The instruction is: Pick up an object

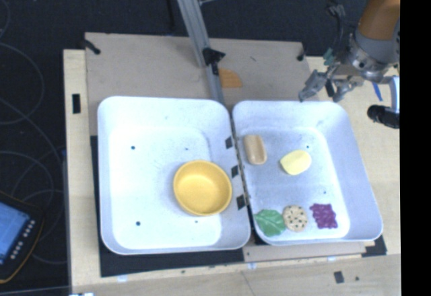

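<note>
We saw the gripper [325,88] spread open and holding nothing above the right bin's [350,128] far rim. The yellow piece [295,162] lay nearby; we judged a centred, vertical descent best.

The grey arm [378,2] with its orange band is cut off by the top and right of the view, and its end effector [326,88], hanging above the far rim of the right bin [350,126], is too small and blurred to read. A dark handheld screen [13,237] at lower left is cropped by the left edge.
</note>
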Controlling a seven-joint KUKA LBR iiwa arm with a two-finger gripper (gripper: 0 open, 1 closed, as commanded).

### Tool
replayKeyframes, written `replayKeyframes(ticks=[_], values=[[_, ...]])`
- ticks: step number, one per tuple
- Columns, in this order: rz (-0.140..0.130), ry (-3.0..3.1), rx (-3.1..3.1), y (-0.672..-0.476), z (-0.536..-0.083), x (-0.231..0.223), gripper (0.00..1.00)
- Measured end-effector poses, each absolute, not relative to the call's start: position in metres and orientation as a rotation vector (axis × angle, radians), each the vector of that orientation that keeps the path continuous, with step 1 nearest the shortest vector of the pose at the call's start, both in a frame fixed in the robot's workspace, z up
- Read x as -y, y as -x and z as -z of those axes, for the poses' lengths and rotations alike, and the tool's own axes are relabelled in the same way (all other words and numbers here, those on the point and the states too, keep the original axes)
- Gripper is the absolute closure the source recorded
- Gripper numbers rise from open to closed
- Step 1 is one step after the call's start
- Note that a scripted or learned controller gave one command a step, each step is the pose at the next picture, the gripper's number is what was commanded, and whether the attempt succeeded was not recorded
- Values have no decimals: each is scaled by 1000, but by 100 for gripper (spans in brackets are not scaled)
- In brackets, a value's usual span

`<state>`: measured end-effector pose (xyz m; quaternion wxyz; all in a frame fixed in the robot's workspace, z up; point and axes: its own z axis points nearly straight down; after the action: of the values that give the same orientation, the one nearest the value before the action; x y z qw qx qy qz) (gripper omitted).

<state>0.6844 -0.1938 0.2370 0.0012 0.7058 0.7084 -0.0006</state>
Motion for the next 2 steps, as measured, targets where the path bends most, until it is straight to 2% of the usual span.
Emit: replayKeyframes(ticks=[1,2], values=[[4,-2215,-2224,-684,-237,194,0],[8,-2223,-2223,-674,-181,198,0]])
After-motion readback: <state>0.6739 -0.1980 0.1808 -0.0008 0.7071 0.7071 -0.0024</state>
